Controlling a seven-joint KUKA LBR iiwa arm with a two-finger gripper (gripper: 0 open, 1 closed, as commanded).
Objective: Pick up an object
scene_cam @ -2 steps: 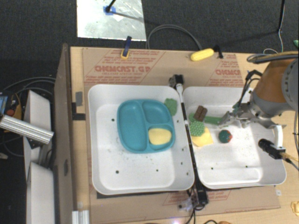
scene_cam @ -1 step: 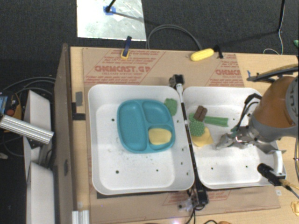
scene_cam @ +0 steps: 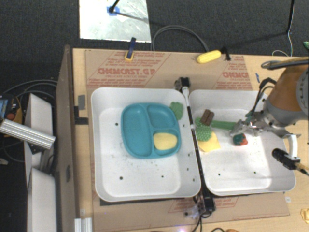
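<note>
Right now the end effector hangs low in the right-hand white bin, directly over a small red-and-green toy just on its near side. A long green plastic piece stretches leftward from it. Its grip state cannot be told.

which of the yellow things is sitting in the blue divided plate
The pale yellow rounded lump, in the blue divided plate's lower right compartment; the other yellow piece lies in the right white bin.

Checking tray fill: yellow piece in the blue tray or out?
In. The yellow piece lies in the lower right compartment of the blue tray.
</note>
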